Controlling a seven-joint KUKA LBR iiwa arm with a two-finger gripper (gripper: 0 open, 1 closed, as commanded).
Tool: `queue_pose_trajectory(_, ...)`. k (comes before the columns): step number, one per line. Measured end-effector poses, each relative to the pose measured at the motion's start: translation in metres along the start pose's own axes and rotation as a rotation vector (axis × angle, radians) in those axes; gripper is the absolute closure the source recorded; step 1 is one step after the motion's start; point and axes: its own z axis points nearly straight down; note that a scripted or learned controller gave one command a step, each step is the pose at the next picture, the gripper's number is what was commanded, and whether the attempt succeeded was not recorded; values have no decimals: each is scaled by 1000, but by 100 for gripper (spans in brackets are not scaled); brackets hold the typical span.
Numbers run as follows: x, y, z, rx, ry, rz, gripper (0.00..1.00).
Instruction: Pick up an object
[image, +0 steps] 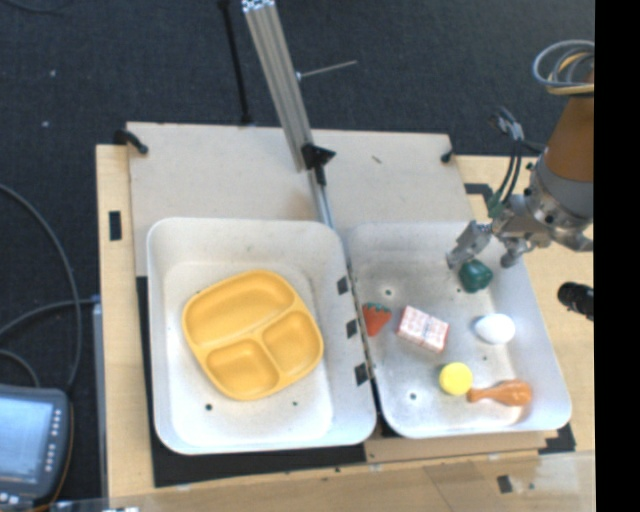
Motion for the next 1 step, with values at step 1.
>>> queue_pose_trajectory(1, 0, 0, 0, 0, 0, 0, 0)
